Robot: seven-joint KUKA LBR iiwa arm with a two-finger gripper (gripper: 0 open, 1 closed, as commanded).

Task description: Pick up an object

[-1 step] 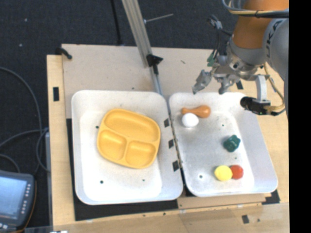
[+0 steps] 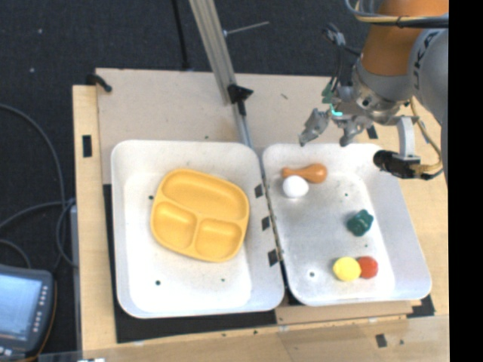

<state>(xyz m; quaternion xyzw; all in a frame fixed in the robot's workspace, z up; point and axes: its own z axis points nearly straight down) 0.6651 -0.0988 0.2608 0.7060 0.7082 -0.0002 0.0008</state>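
Observation:
My gripper (image 2: 330, 133) hangs above the far edge of the right bin (image 2: 400, 225), its two fingers spread apart with nothing between them. Just below it in the bin lie an orange drumstick-shaped toy (image 2: 307, 173) and a white ball (image 2: 295, 187), touching each other. A dark green block (image 2: 360, 222) sits toward the bin's right side. A yellow ball (image 2: 346, 268) and a red ball (image 2: 367, 267) rest side by side near the front.
The left bin (image 2: 132, 277) holds a yellow divided plate (image 2: 199, 214). A slanted metal pole (image 2: 215, 44) rises behind the bins, ending near their shared far corner. A black part (image 2: 396, 163) of the arm overhangs the right bin's far right edge.

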